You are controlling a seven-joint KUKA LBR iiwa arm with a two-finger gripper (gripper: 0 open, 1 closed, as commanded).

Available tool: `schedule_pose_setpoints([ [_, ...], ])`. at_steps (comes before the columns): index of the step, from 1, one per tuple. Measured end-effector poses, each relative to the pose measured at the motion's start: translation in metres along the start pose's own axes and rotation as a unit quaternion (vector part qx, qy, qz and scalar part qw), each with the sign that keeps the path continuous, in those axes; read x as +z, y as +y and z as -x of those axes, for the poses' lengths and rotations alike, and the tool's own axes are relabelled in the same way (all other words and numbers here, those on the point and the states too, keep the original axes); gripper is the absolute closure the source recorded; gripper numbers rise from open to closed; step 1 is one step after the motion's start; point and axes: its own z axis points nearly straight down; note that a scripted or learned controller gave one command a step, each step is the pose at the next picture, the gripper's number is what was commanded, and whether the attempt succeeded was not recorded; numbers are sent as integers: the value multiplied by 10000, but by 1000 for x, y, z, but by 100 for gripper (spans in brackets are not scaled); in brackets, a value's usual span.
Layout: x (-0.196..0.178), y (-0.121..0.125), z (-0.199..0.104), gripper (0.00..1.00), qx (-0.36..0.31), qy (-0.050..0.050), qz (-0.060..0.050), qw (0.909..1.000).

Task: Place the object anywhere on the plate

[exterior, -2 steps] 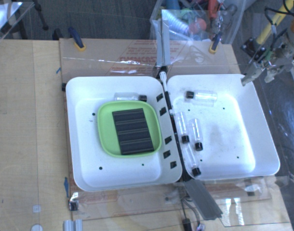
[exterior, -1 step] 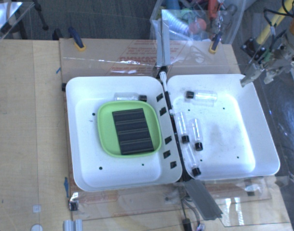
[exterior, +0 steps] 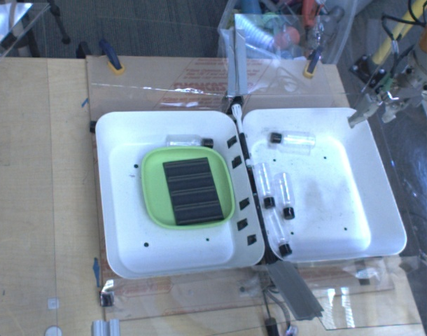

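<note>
In the left bin (exterior: 115, 187) a green square plate (exterior: 152, 187) carries a dark ribbed block (exterior: 192, 190), lying flat across the plate's middle. A clear vial with a black cap (exterior: 187, 143) lies just beyond the plate's far edge. The right bin (exterior: 353, 187) holds four more clear black-capped vials: one near its far edge (exterior: 292, 140) and three along its left wall (exterior: 275, 200). The gripper (exterior: 373, 107) sits past the right bin's far right corner; I cannot tell how it is set.

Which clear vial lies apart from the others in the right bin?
The vial near the bin's far wall, lying crosswise with its black cap pointing left; the other three cluster lengthwise beside the divider.
</note>
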Motion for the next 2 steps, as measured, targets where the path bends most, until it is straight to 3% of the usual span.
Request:
schedule_pose_setpoints([
  [2,-1,0,0,0,57,-6,7,10000],
])
